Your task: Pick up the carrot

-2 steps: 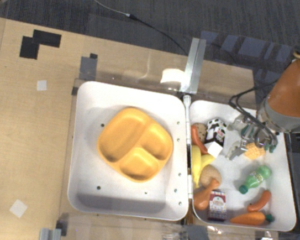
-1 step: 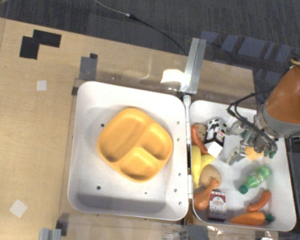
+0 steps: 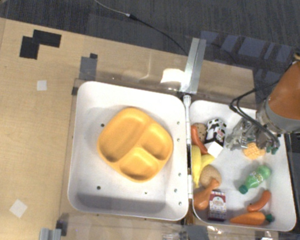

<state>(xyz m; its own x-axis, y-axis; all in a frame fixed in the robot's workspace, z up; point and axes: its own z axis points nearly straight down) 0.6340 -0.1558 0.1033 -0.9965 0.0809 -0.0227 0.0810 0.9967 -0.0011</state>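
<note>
The carrot (image 3: 249, 218) lies flat at the lower right of the frame, along the bottom wall of the right bin (image 3: 290, 182), green tip pointing right, just below a sausage (image 3: 259, 200). It looks like a light, rigid, smooth plastic toy, likely slippery, best pinched across its thick middle. The gripper (image 3: 254, 141) sits well apart in the upper right, over a corn piece (image 3: 254, 152); whether its jaws are released or clenched I cannot tell.

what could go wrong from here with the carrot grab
Wrong pick: the pincer sits at the yellow corn at the far side of the right bin, while the carrot lies at the near edge. Mix-up: an orange sausage lies right beside the carrot and could be taken instead. The carrot hugs the bin wall, leaving little room for a finger.
</note>
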